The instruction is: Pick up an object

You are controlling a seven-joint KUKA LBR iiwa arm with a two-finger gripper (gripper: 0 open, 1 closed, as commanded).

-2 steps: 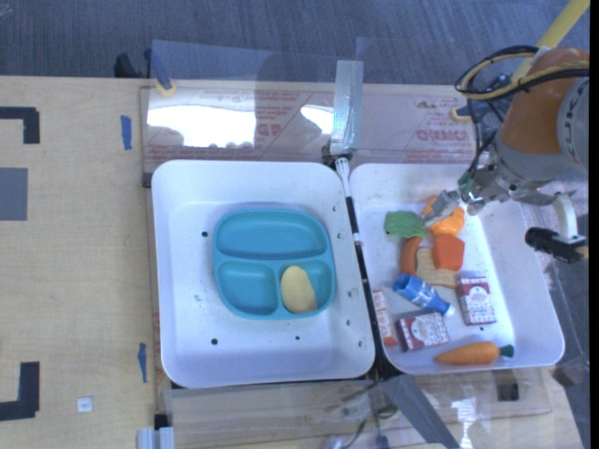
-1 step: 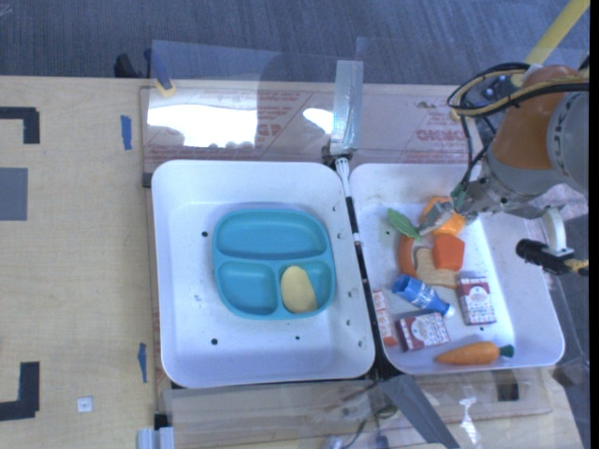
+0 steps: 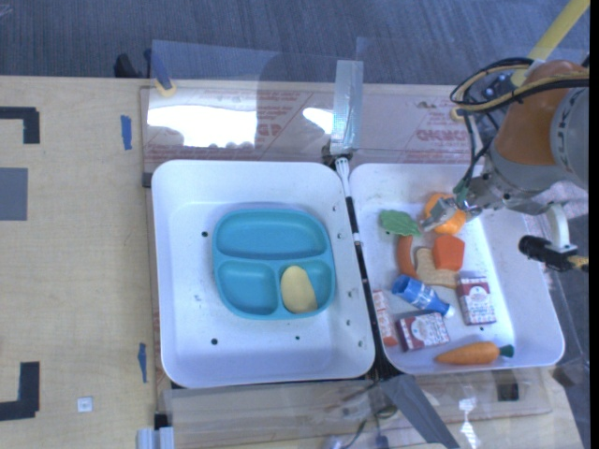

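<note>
We see the claw (image 3: 456, 208) low in the right bin (image 3: 533, 293), its state we cannot tell, beside an orange piece (image 3: 436, 204), potato (image 3: 298, 289) in the blue tray (image 3: 271, 260)

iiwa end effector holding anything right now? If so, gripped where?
Cannot be told. The end effector is low in the right bin, right at a small orange item, but the view doesn't settle whether that item is actually gripped.
</note>
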